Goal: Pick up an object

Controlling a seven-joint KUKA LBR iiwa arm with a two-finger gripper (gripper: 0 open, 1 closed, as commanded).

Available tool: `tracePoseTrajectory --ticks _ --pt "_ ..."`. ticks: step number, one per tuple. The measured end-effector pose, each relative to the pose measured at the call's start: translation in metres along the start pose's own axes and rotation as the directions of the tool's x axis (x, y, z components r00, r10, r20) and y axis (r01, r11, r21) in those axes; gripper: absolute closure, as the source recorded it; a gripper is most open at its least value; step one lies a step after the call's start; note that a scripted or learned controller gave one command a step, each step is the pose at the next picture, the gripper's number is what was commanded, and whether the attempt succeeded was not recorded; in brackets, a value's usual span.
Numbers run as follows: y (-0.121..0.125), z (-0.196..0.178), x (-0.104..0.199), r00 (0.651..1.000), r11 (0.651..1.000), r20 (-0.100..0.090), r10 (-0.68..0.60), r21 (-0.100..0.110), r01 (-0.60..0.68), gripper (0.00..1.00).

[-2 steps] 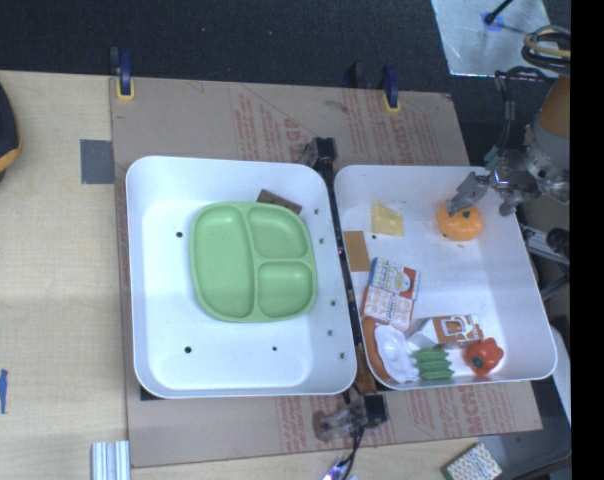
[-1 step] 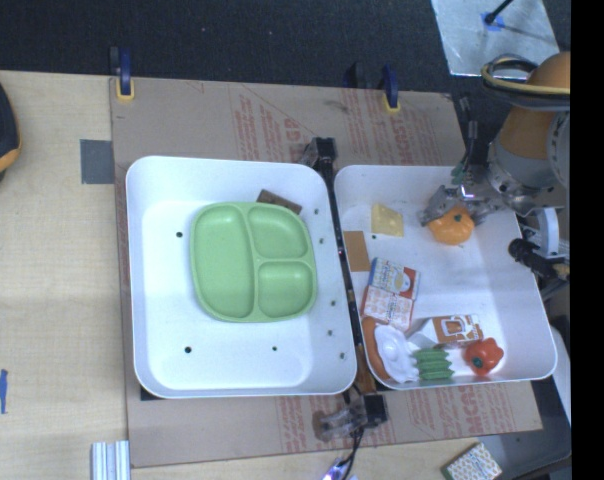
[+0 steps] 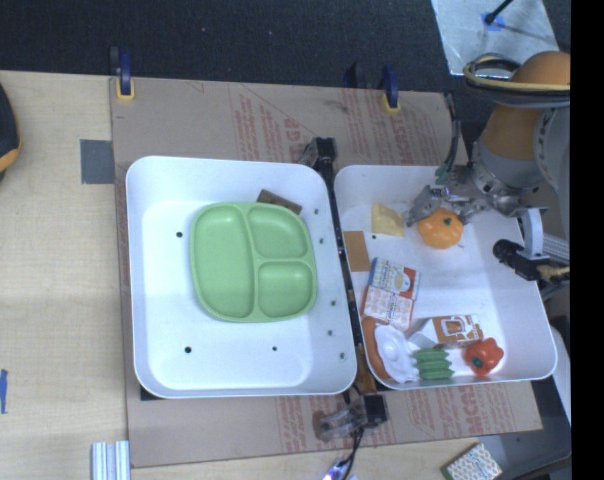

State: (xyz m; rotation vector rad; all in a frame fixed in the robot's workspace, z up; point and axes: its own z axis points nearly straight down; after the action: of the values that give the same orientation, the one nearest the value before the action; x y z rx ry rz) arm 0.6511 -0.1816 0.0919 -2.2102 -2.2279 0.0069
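Tool [image 3: 444,206] sits over orange fruit [image 3: 441,230] in right bin [image 3: 527,313].

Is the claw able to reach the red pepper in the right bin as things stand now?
Probably yes. The red pepper lies uncovered near the front wall of the right bin, and nothing stands between it and the claw, which is over the orange fruit.

Pretty even overhead light, kinda soft focus overall. The white bins [image 3: 142,268] look nearly blown out, top of the frame goes dark, and shadows stay faint and short.
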Motion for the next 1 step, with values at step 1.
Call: tracePoseTrajectory --ticks 1 --pt "0.0001 -0.0108 -0.0019 1.000 1.000 0.001 -0.001 0.001 0.001 1.00"
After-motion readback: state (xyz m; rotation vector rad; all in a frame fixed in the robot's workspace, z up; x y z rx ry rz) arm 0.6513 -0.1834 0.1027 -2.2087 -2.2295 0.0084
